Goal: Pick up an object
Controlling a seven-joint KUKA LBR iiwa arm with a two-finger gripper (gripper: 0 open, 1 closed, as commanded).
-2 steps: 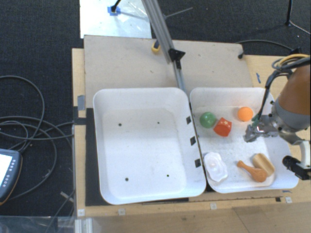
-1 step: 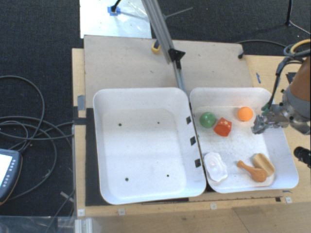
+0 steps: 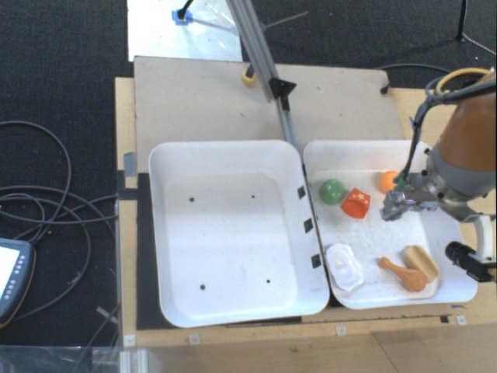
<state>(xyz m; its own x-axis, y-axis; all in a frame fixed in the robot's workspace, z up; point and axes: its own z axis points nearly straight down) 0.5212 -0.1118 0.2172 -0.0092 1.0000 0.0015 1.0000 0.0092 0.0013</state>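
Pale bench board under two shallow white bins, set on dark carpet with loose black cables far to the gripper's left. Grey slanted pole crossing the bench top, ending near the seam between the bins.

Gripper low over the right bin, near that bin's middle, reaching in from the right under the orange-banded wrist. Fingers: cannot tell whether apart or together; nothing seen between them.

Just above the gripper, close by: orange ball. Just to its left: red block, then green ball beyond that, touching or nearly touching the block. Below the gripper: orange drumstick-shaped toy and tan roll, side by side near the bin's lower rim. Below and left: white crumpled piece, close against the dividing wall.

Left bin well off to the gripper's left. Bare white floor directly beneath and just below the gripper, between the block and the tan roll.
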